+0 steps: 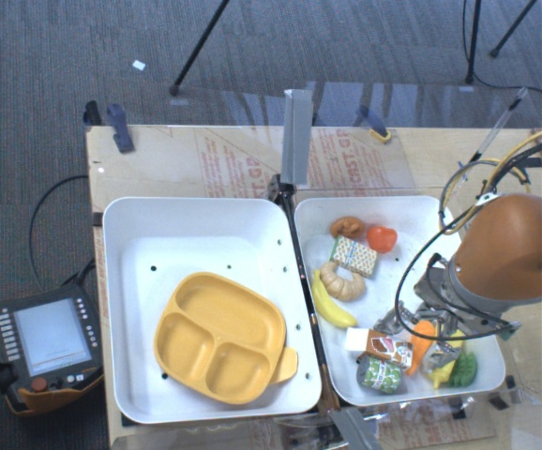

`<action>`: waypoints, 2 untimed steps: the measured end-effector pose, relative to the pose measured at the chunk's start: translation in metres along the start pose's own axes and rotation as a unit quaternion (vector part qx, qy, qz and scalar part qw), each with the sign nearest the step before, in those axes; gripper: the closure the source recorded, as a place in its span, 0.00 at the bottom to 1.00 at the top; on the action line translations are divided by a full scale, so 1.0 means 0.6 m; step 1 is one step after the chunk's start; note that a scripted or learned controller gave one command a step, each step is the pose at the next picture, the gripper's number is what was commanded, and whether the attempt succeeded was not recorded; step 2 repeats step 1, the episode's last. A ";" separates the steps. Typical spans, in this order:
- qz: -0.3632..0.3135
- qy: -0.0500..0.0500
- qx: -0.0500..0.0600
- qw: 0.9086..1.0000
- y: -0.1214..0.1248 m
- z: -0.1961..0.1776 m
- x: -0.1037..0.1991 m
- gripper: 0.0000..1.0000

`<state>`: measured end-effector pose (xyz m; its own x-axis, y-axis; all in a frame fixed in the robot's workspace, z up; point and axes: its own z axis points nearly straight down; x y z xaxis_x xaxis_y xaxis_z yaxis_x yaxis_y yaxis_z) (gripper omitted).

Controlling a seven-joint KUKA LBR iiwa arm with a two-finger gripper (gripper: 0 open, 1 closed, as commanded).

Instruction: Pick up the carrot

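the carrot (422, 343) lies near the front right corner of the right bin (412, 202), the tool (437, 332) right over it; whether the tool is clenched cannot be told. packed neighbours like the green vegetable (464, 367) could block or foul a grasp.

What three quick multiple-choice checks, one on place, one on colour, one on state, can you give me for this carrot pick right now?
1. The carrot lies in:
A. the right bin
B. the left bin
C. the tray

2. The divided tray is:
A. green
B. yellow
C. red

3. The gripper is:
A. parked outside the bins
B. over the left bin
C. low over the carrot

Answers: 1 A, it lies near the right bin's front edge. 2 B, it is plain yellow in the left bin. 3 C, the wrist hangs just above the carrot.
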<state>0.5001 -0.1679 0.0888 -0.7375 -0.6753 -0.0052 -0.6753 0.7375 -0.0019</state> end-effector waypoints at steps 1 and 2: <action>0.000 -0.001 -0.001 1.000 0.002 -0.015 -0.004 1.00; 0.000 -0.001 -0.001 1.000 0.002 -0.015 -0.004 1.00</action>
